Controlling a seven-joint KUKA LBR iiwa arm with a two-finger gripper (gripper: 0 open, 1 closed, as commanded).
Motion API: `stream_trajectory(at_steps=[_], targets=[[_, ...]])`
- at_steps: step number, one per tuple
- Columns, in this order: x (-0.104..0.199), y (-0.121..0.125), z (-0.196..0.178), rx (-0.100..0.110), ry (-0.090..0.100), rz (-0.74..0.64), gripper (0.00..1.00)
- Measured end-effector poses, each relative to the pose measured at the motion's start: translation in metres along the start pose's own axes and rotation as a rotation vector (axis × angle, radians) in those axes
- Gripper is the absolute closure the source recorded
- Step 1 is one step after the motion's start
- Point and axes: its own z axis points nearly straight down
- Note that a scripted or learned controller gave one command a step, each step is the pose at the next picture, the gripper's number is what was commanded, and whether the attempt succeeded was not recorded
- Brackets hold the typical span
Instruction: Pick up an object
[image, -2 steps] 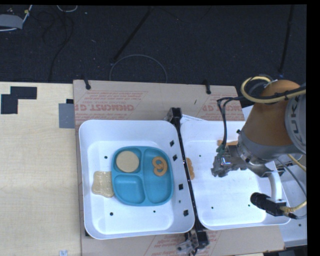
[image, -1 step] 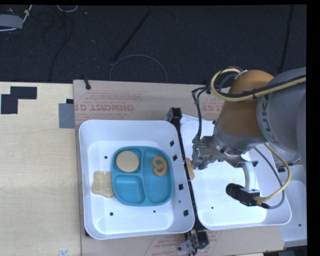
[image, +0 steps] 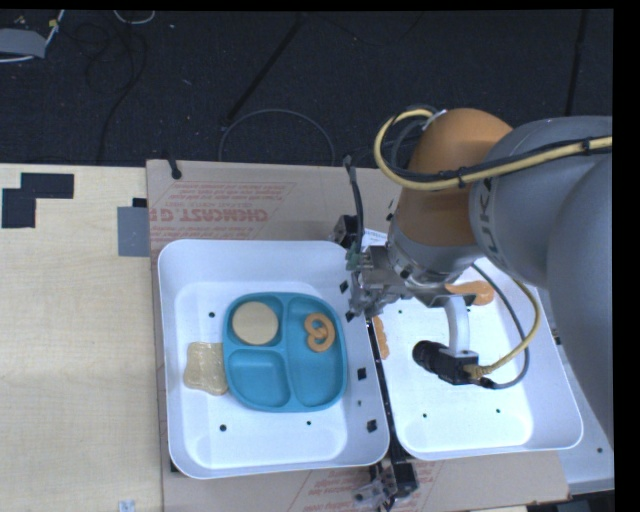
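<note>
The pretzel (image: 320, 332) on the tray (image: 285, 385) looks light and brittle, so I grip its sides gently; my pincer's (image: 366, 300) opening I cannot tell.

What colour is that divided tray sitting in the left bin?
The divided tray is blue, seen clearly in the camera view from above.
</note>
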Motion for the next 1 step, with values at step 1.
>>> stream_trajectory(at_steps=[1], targets=[[0.0489,0.0132,0.0068,0.002,0.000,0.000,1.00]])
